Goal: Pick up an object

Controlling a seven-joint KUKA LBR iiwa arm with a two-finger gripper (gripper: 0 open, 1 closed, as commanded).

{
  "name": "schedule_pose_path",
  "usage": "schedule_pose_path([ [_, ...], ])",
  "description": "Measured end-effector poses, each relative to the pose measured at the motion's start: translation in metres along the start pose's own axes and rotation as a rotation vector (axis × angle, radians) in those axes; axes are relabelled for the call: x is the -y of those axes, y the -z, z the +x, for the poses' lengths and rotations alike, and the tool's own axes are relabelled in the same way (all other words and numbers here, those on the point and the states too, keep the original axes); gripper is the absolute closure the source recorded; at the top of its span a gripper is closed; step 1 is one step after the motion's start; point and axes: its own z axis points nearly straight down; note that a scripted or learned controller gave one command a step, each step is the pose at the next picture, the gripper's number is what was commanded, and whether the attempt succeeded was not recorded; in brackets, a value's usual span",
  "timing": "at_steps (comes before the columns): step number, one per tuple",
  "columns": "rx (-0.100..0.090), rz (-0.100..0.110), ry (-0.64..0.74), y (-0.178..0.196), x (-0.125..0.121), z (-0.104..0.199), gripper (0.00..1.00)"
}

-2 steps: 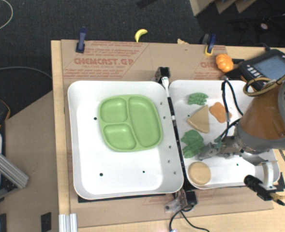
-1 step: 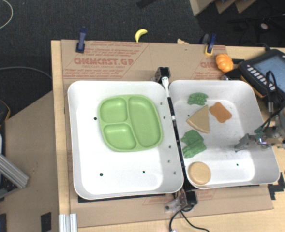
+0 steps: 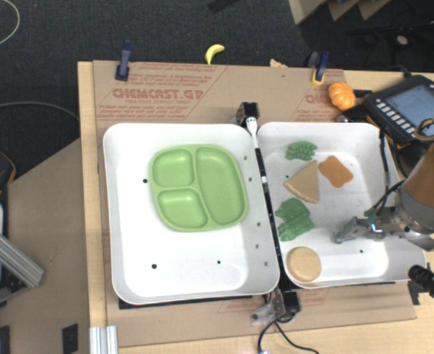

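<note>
The right bin (image 3: 349,270) holds several toy foods: a small green leafy piece (image 3: 301,151) at the top, an orange block (image 3: 336,172), a tan wedge (image 3: 303,182), a larger green leafy piece (image 3: 293,219) and a round tan disc (image 3: 303,263) near the front. My gripper (image 3: 349,231) reaches in from the right and sits low over bare bin floor. It is to the right of the larger leafy piece and above and to the right of the disc, apart from both. No object shows in it.
The left bin (image 3: 128,198) holds a green divided plate (image 3: 198,187). Behind the bins, on the cardboard, lie a small orange fruit (image 3: 341,95), a yellow banana (image 3: 214,51) and two blue clamps (image 3: 123,62). A control pendant (image 3: 412,109) sits at the back right.
</note>
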Motion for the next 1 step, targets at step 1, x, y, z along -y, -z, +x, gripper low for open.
schedule_pose_path([
  [1,0.004,-0.006,-0.001,0.0133,-0.0011,-0.0014,1.00],
])
